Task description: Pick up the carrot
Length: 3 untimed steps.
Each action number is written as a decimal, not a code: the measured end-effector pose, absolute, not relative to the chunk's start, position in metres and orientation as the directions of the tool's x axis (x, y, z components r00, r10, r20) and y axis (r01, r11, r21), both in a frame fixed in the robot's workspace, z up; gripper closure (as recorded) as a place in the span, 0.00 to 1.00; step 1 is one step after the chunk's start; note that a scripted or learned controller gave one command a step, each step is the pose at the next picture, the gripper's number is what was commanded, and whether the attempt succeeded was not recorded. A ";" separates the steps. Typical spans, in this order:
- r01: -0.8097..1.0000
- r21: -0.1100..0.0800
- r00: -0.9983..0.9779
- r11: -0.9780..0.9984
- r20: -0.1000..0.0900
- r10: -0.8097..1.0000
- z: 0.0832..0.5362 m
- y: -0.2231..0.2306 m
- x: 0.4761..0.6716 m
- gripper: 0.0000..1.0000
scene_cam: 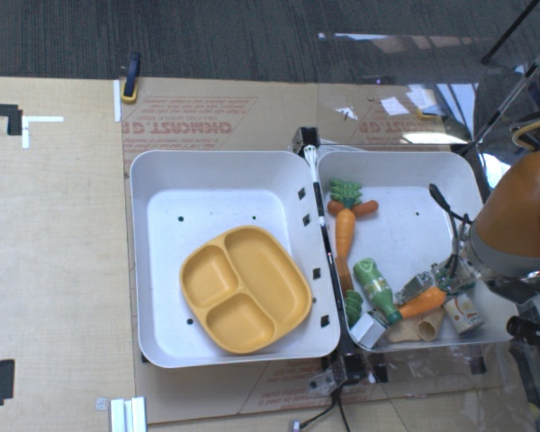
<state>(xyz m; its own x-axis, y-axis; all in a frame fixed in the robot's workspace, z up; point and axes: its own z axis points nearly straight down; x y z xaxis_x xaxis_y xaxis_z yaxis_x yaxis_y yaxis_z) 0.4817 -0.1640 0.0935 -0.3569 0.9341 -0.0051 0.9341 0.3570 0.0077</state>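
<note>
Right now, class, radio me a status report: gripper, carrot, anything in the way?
Gripper low in the right bin. An orange carrot lies just below it; grip unclear. Green bottle crowds its left end.

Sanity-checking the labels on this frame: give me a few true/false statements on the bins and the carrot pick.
1. A yellow divided plate lies in the left bin. True.
2. The plate has two compartments. False: it has three.
3. A carrot lies in the right bin, near the wall shared with the left bin. True.
4. That carrot lies on the plate. False: it rests on the right bin's floor.
5. A green bottle lies in the right bin. True.
6. The arm reaches in over the left bin. False: it stands over the right bin's right side.
</note>
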 end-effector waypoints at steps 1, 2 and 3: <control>0.936 0.011 -0.352 0.352 -0.008 0.936 0.103 -0.165 0.484 1.00; 0.938 0.014 -0.347 0.347 -0.011 0.938 0.112 -0.166 0.486 1.00; 0.938 0.014 -0.347 0.348 -0.011 0.938 0.112 -0.166 0.486 0.00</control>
